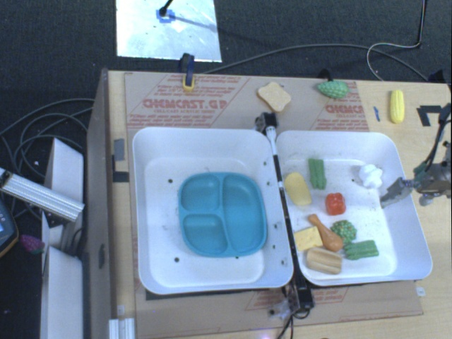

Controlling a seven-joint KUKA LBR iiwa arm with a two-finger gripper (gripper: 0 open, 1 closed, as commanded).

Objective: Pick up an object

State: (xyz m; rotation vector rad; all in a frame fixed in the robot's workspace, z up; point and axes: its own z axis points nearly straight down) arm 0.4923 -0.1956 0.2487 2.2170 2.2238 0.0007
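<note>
Cardboard-covered tabletop (212, 97), two white bins. End effector (390, 193) over right bin (409, 253); finger state unreadable. Nearest white crumpled object (369, 175) looks light, soft: pinch across middle.

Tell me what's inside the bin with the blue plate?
Just the blue plate sits inside the left bin. The plate covers the floor beneath it, so that part can't be seen.

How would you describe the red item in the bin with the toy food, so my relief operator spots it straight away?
Look at the right bin, the one crowded with toy food, beside the bin holding the blue divided plate. Near its middle lies the small red pepper, just below the upright green piece and right of the pale yellow piece. It is the sole red thing there.
</note>
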